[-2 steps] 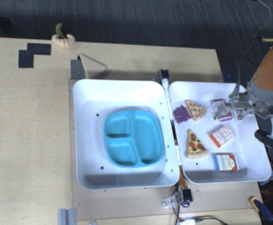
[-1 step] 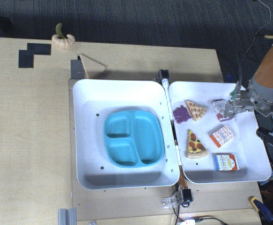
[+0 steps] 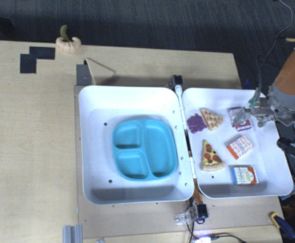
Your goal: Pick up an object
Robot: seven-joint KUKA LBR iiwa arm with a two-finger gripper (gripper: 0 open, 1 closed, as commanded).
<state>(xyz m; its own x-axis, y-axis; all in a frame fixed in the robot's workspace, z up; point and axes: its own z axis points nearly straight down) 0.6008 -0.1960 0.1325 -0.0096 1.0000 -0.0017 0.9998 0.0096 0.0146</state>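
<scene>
Red-and-white packet (image 3: 238,119) lies in the upper right of the frame, in the right bin (image 3: 268,189), and looks the likeliest pick, since the gripper (image 3: 250,113) sits just beside its right edge, perhaps over it; whether the tool is spread or pressed together cannot be told at this slant, and nothing is seen pinched in it; the step in hand seems to be the approach or descent onto a target, with no lift yet; the next move would call for centring over the packet, going down to the bin floor and closing across its narrow side, as a flat packet gives little to catch; near it lie a waffle (image 3: 211,119), purple grapes (image 3: 195,122), a pizza slice (image 3: 211,157), an orange-patterned packet (image 3: 240,147) and a blue and yellow box (image 3: 244,175); the left bin (image 3: 94,135) holds a blue divided tray (image 3: 144,148); printing on the packets is too small to read, and no brand can be made out.
</scene>
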